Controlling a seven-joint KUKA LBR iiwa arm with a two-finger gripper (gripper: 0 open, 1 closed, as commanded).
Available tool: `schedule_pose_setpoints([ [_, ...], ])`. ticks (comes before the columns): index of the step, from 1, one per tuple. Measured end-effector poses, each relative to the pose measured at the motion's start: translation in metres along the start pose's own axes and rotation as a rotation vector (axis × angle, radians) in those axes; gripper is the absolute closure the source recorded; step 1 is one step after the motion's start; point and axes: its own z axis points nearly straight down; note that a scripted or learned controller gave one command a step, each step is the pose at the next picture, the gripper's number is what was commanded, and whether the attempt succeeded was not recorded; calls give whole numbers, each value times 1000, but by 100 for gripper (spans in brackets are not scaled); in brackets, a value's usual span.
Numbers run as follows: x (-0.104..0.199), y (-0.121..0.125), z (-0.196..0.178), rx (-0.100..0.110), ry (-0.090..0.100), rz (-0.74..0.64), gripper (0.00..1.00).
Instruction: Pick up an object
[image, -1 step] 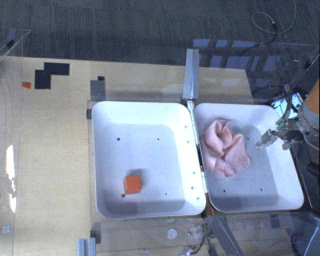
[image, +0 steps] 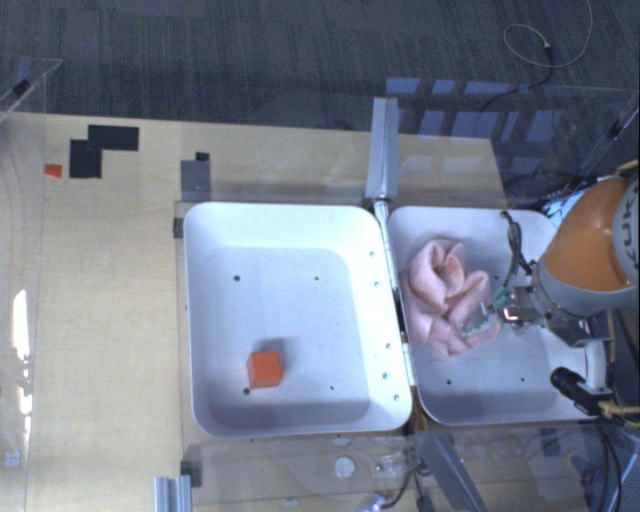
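Closest to the camera, the orange block (image: 265, 368) is seen in the left bin (image: 210, 300), well away from the gripper (image: 497, 308) and on the far side of the wall between the bins. Nothing is touching it.

Next comes the right bin (image: 480, 395), where the gripper is held low. The pink cloth (image: 447, 293) is bunched up there, just beside the gripper and touching its tip, on the side away from the arm (image: 590, 250). The cloth looks like the thing to be picked up.

How wide the gripper is set cannot be told, because its tip is small and blurred against the cloth. It cannot be said that anything is held.

Things could go wrong from here. The cloth is soft and floppy, so only a thin fold may be caught, and it could slip out when lifted. The cloth could also just be pushed along the bin floor and never pinched. A loose end could drag over the bin wall as well.

Farther back, the wooden bench (image: 110, 300) is seen past both bins.
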Motion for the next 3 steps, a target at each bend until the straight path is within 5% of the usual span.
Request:
schedule_pose_setpoints([
  [1, 45, 24, 6, -8, 0, -38, 0],
  [2, 45, 28, -8, -18, -4, -38, 100],
  [3, 45, 28, -8, -18, -4, -38, 0],
])
